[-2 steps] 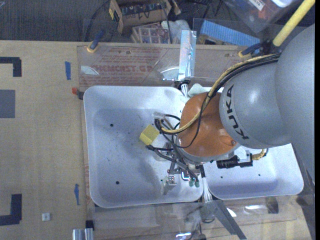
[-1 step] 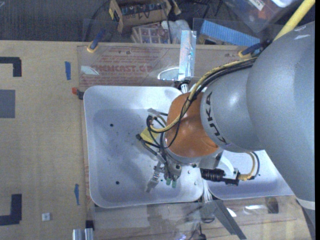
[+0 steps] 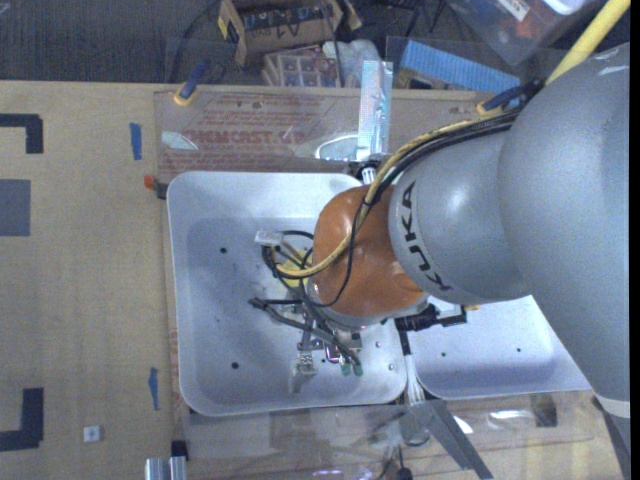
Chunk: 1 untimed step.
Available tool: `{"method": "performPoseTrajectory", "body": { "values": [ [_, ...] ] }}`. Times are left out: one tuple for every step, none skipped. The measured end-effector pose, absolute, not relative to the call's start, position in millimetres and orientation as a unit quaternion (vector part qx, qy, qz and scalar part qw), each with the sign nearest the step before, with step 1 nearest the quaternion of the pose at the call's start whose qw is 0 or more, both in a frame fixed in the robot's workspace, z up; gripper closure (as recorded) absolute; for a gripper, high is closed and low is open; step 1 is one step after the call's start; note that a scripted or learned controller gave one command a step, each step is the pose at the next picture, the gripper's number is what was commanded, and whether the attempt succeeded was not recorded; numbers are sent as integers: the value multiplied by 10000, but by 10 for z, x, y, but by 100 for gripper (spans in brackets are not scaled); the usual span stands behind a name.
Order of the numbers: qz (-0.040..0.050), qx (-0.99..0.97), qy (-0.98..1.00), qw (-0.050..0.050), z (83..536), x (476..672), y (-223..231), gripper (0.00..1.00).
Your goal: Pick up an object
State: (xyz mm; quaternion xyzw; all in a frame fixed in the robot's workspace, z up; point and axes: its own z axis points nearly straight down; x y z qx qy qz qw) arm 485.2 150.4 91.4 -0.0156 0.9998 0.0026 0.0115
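Observation:
My gripper hangs low over the near part of the left white bin, under the orange wrist band and a tangle of black and yellow cables. A small pale piece and a small green piece show at its lower end, just above the bin floor. I cannot tell whether they are loose objects or parts of the gripper. The arm hides the middle and right side of this bin.
The right white bin lies mostly under the big grey arm body. A clear plastic sheet lies behind the left bin. Boxes and clutter stand beyond the bench's far edge. Bare wooden bench extends to the left.

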Motion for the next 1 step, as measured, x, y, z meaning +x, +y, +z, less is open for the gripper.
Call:
{"method": "performPoseTrajectory", "body": {
  "values": [
    [43, -142, 9998, 140, 1027, 4866, 1509, 100]
  ]
}}
